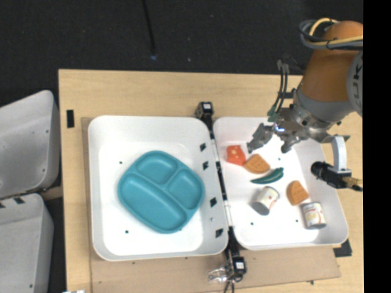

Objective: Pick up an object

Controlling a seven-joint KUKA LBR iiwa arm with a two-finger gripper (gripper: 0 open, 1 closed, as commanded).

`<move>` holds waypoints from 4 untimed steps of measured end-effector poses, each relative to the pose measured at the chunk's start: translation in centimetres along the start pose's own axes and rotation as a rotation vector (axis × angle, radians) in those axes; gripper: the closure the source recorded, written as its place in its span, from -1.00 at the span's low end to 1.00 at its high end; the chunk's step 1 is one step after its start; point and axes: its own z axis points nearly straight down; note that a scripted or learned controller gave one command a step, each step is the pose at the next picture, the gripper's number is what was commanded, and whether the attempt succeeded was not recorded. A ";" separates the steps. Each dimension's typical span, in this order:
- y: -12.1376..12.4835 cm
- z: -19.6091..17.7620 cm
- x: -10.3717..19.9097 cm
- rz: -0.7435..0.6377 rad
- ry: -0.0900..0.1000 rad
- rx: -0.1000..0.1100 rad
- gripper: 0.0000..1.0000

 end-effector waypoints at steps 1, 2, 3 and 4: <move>0.2 -0.6 0.0 -0.003 -0.001 -0.012 -1.00; -0.4 4.0 -0.5 0.000 -0.002 -0.009 -1.00; 0.3 9.2 0.1 0.002 -0.001 -0.007 -1.00; -0.2 13.5 -0.1 0.002 -0.002 -0.008 -1.00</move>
